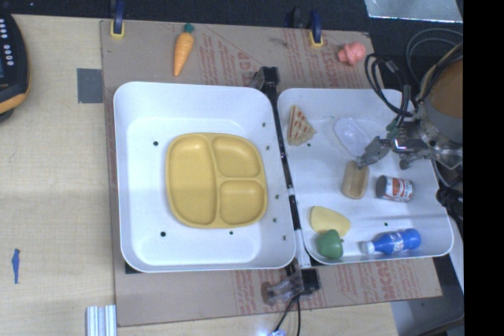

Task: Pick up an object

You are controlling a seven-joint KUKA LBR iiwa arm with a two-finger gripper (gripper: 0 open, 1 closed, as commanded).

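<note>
The two-finger gripper (387,152) is seen spread open above the tan cylindrical block (355,180) in the right white bin (315,102), its wrist cut off at right.

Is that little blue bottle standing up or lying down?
Lying down. The blue bottle rests on its side along the right bin's near edge.

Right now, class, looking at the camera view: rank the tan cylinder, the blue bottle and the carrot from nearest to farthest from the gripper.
1. Tan cylinder, right bin, just below the gripper.
2. Blue bottle, right bin's near edge.
3. Carrot, outside the bins, beyond the left bin.
</note>
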